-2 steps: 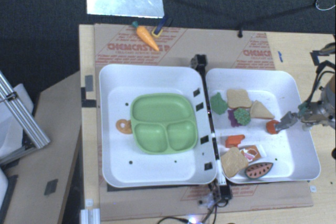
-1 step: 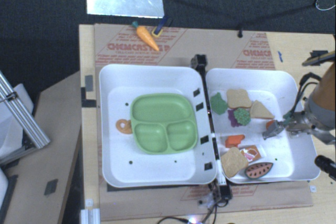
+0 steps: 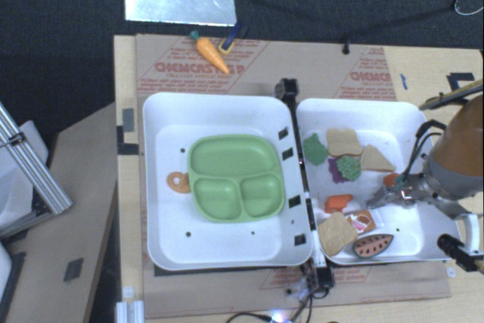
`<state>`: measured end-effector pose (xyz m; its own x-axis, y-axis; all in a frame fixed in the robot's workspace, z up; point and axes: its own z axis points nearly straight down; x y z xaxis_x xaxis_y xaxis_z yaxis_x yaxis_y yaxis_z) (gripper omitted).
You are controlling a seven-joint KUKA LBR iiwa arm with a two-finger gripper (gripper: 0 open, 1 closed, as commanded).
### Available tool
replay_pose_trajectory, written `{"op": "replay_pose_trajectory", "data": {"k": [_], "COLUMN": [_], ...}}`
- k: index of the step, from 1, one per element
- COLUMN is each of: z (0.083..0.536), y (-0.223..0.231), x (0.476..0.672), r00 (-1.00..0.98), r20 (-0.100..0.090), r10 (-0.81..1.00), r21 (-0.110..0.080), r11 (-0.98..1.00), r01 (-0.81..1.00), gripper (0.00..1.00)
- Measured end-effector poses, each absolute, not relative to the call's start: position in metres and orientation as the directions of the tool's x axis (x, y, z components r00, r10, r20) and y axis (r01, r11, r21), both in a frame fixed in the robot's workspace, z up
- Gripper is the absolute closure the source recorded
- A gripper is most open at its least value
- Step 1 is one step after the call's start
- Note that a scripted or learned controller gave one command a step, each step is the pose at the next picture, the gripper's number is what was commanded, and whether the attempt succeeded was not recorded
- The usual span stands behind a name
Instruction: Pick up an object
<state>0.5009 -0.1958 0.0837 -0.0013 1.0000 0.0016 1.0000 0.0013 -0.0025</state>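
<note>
The right bin (image 3: 408, 113) holds several toy foods: a green leafy piece (image 3: 314, 150), a toast slice (image 3: 342, 141), purple and green grapes (image 3: 345, 168), a tan wedge (image 3: 375, 159), an orange block (image 3: 338, 203), a cracker (image 3: 336, 232) and a watermelon slice (image 3: 372, 245). My gripper (image 3: 382, 198) reaches in from the right and hangs low over the bin's middle, just right of the orange block. A small red piece (image 3: 389, 180) lies right beside its tip. Nothing shows held in it.
The left bin (image 3: 162, 238) carries a green divided plate (image 3: 234, 176) and a small orange ring (image 3: 178, 182). A toy carrot (image 3: 211, 54) lies on the cardboard behind the bins. The grey and orange arm (image 3: 457, 155) covers the right bin's right side.
</note>
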Motion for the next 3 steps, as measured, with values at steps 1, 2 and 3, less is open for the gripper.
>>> {"op": "replay_pose_trajectory", "data": {"k": [1,2,3], "z": [0.097,0.159,0.206], "y": [-0.197,-0.199,-0.206], "x": [0.502,0.499,0.504], "r00": [-0.001,-0.003,-0.003], "r20": [-0.001,-0.003,-0.003], "r10": [1.0,1.0,1.0], "r21": [0.003,0.007,0.007], "r11": [0.001,0.003,0.003], "r01": [1.0,1.0,1.0], "gripper": [1.0,1.0,1.0]}}
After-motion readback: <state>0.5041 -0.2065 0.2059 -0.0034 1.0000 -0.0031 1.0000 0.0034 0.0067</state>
